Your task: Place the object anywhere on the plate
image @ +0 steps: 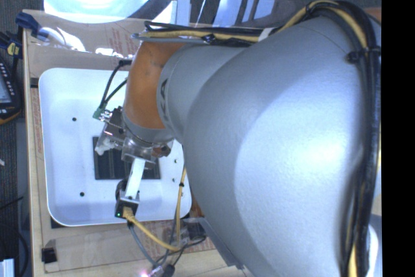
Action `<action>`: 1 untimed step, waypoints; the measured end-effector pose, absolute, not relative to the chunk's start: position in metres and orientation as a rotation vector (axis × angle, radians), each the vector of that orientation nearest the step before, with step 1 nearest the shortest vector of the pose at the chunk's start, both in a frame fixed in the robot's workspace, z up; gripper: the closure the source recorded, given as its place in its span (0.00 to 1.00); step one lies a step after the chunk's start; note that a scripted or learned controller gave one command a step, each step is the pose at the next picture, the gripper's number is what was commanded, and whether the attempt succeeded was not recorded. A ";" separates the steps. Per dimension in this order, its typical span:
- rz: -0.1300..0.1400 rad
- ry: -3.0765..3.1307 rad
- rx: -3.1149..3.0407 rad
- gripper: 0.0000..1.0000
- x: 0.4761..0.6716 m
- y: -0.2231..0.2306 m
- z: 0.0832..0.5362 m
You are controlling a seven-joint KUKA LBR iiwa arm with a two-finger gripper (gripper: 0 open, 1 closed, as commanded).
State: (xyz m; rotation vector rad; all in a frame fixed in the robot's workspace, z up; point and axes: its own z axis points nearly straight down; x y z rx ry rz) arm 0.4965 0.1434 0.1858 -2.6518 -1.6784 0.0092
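Note:
A dark grey flat plate (106, 167) lies on the floor of the left white bin (59, 115). My gripper (111, 141) hangs directly over the plate's upper edge, below the orange band (144, 95) of the wrist. The wrist hardware covers much of the plate and hides whatever is under the gripper. I cannot make out any object on the visible part of the plate or in the gripper.
The big grey arm body (279, 139) covers the right half of the view and the right bin. Yellow cables (150, 238) loop over the bin's near edge. A shiny sheet (97, 0) lies beyond the bin, and a black device (6, 84) sits at far left.

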 end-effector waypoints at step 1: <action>0.010 -1.567 -2.719 1.00 0.475 0.053 0.190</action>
